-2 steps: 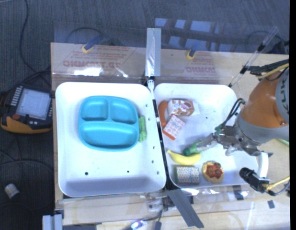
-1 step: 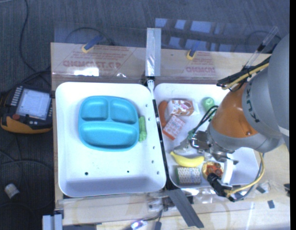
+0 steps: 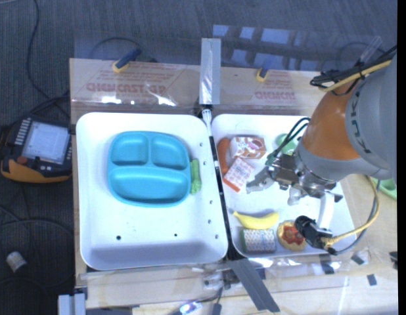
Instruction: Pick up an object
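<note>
While its fingers' state stays unclear, pincer [image 3: 274, 179] just above banana [image 3: 257, 219], beside packet [image 3: 240, 172].

The table [image 3: 144, 84] has a brown surface with red printed letters along its far edge. Two shallow white bins stand directly on it, side by side and touching in the middle. The left bin [image 3: 91, 195] is on the left half, the right bin [image 3: 347, 212] on the right half. Two small yellow-and-dark clamps [image 3: 126, 60] sit near the far edge.
</note>
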Robot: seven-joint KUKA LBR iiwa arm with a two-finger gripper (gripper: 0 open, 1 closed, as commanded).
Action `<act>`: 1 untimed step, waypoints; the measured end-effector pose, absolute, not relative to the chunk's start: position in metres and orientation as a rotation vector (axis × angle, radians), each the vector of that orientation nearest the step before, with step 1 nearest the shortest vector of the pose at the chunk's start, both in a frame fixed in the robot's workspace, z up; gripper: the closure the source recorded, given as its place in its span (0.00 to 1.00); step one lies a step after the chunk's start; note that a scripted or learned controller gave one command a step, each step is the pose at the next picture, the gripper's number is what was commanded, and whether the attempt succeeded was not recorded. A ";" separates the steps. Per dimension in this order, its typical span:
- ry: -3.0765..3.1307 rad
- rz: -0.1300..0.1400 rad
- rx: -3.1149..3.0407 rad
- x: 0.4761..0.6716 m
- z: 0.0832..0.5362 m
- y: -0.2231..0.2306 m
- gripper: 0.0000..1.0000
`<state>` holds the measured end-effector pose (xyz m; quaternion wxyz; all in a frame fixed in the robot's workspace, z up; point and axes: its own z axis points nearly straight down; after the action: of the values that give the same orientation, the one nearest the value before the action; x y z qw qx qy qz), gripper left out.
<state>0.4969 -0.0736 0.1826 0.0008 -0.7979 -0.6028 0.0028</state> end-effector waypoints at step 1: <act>-1.818 -0.003 -2.564 0.491 0.091 -0.101 0.00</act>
<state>0.4913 -0.1012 0.0912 -0.0007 -0.8157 -0.5785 -0.0009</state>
